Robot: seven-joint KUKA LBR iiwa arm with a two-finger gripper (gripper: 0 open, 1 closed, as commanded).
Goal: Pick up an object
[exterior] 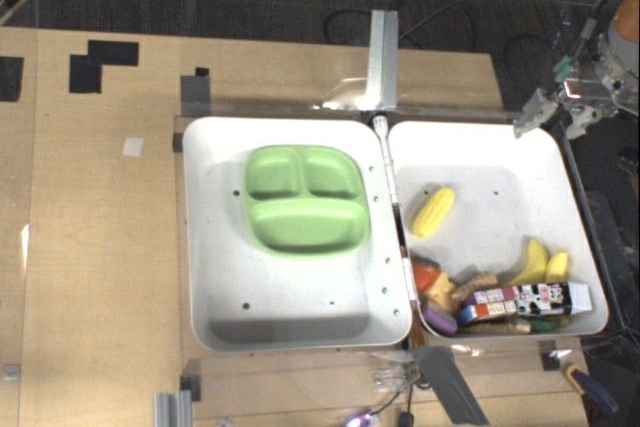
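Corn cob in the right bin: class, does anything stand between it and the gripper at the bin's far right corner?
Nothing visible does. The corn cob lies alone on bare bin floor, apart from the pile along the near edge; the gripper is above the right bin's far corner.

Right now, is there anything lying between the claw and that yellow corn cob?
No. In the camera view, just bare white floor of the right bin separates the gripper from the corn.

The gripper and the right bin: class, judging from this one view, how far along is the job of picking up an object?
Done: nothing visible. The gripper sits at the right bin's far right corner, above the rim, with no object seen between its fingers. In hand: at most an approach. Left: descend, grasp and lift something, such as the corn cob, lying alone, or the banana by the front pile. The green tray lies in the left bin.
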